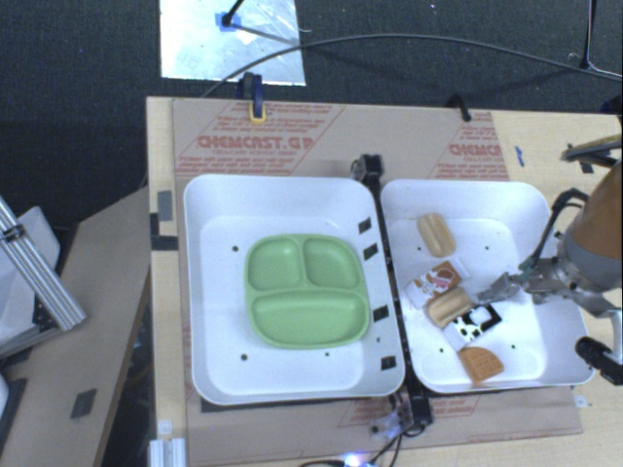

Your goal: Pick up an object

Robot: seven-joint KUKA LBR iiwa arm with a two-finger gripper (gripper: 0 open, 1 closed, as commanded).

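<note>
Several food items crowded the right bin (526, 202) | pincer (498, 288) hung low beside bread roll (449, 305), grip state indiscernible | risk: neighbouring packet (437, 280) and checkered piece (474, 323) could be nudged or co-grasped.

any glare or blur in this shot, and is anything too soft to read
Camera view: even, soft lighting; the white bins are bright but keep their edges, and the foil sheet above the bench shows patchy glare. The gripper is slightly blurred. The green plate reads clearly. The small packet has print too soft to read.
</note>
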